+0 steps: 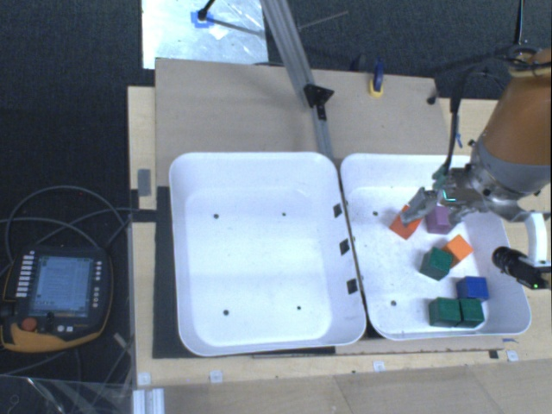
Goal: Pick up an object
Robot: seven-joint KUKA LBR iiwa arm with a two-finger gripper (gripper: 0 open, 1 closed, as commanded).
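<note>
My gripper (pixel 437 210) hangs over the right bin (pixel 371 179), in its upper middle part. Its two grey fingers (pixel 419 204) stand spread apart, open. A purple block (pixel 439 219) lies on the bin floor just below and between them, partly covered by the gripper. A red-orange block (pixel 403 226) sits just left of the left finger. I cannot tell whether either finger touches a block.
Further down the right bin lie a dark green block (pixel 435 263), a small orange block (pixel 460 247), a blue block (pixel 473 288) and a green block (pixel 455 311). The left bin (pixel 185 231) adjoins it. A black cylinder (pixel 516 266) juts in at the right edge.
</note>
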